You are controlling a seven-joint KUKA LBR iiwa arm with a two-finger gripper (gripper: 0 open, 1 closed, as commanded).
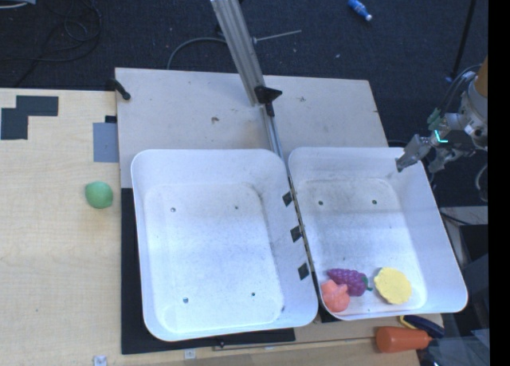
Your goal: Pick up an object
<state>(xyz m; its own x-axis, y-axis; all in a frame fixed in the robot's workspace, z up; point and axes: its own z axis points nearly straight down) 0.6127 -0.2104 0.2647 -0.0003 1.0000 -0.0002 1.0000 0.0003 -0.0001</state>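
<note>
The gripper (414, 154) was seen over the right bin's (414, 221) far rim; its opening could not be told.

I saw white bins (211, 197) holding a purple grape cluster (348, 279), orange piece (335, 297) and yellow disc (393, 285); a green ball (100, 194) outside

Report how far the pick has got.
Done: nothing yet; the purple object, the orange-pink object and the yellow object all lie in the right bin, at its near end. In hand: the gripper sits at that bin's far right rim, with nothing visibly in it. Left: move over an object, descend, grasp and lift.
</note>
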